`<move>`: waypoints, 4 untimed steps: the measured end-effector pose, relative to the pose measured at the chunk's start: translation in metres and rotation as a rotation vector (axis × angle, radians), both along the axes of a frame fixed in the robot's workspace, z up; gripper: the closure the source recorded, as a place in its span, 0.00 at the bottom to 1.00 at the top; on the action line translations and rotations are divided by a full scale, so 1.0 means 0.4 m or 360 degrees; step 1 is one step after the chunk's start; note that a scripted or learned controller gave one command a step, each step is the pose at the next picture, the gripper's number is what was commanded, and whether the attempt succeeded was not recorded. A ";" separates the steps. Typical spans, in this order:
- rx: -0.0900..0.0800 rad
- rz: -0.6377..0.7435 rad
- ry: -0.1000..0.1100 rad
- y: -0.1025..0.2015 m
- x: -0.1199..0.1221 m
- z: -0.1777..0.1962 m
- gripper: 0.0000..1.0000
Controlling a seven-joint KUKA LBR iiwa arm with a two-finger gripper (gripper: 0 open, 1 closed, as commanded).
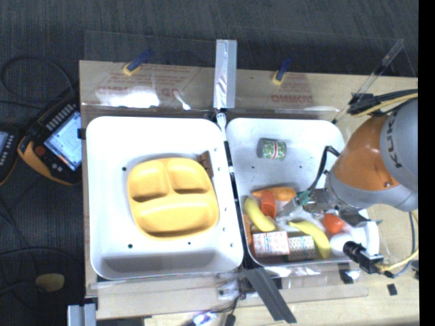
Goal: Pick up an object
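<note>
Nearest the lens, at the right of the frame: grey arm (401,148) with orange band, reaching in over the right bin (299,126). Gripper (307,202) down among the clutter in the lower half of that bin, tip lost between the items. Open or shut: cannot tell. Nothing seen to be clamped in it.

Packed around the gripper: orange item (279,196) just to its left, yellow banana (256,214) further left along the bin's inner wall, second banana (315,238) below, red item (333,223) to the lower right. Printed box (282,244) lying flat along the bottom edge, touching both bananas. Green can (272,149) on its side, alone in the upper part of the bin, well apart from the pile.

Left bin (95,182), centre-left of the frame: yellow divided tray (173,195) lying flat in the middle, small brown piece (205,161) touching its upper right corner.

Upper frame, on the back edge of the bench (387,297): two blue-and-yellow clips (138,62). Far left, on the dark floor: handheld pendant (60,143) with lit screen.
</note>
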State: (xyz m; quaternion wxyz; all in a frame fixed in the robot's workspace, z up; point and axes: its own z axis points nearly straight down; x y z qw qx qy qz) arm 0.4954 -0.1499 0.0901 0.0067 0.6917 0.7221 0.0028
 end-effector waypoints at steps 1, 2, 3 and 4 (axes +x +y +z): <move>0.0002 0.0467 0.0023 0.100 0.012 0.051 0.00; -0.0006 0.0420 0.0001 0.046 0.247 -0.001 0.00; 0.0014 0.0534 0.0079 0.005 0.415 -0.003 0.00; 0.0019 0.0536 0.0116 0.005 0.402 0.006 1.00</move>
